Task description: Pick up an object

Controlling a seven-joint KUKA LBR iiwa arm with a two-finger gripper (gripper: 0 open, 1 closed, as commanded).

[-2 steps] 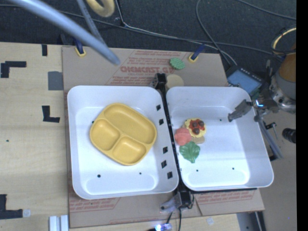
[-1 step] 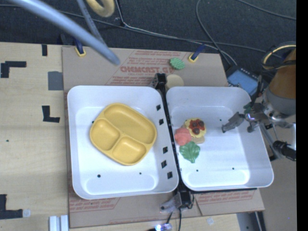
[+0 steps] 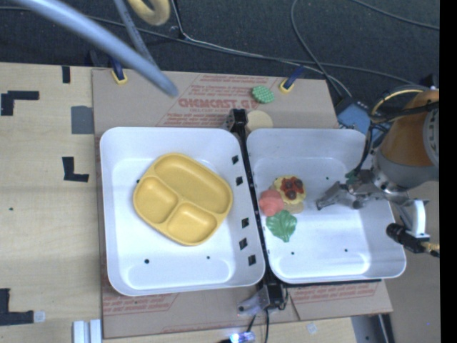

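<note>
Grey gripper (image 3: 327,201) slightly parted, holding nothing, in right bin (image 3: 335,147), near toy foods (image 3: 283,202)

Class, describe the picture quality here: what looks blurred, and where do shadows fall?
Camera view: the grey tube across the top left is soft and out of focus; the yellow tray is sharp; the gripper casts faint shadow on the right bin; lighting is even, no strong glare.

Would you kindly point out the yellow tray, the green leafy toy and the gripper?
yellow tray (image 3: 183,199): camera view, centre divider.
green leafy toy (image 3: 282,225): camera view, its middle.
gripper (image 3: 327,199): camera view, between fingertips.
</note>
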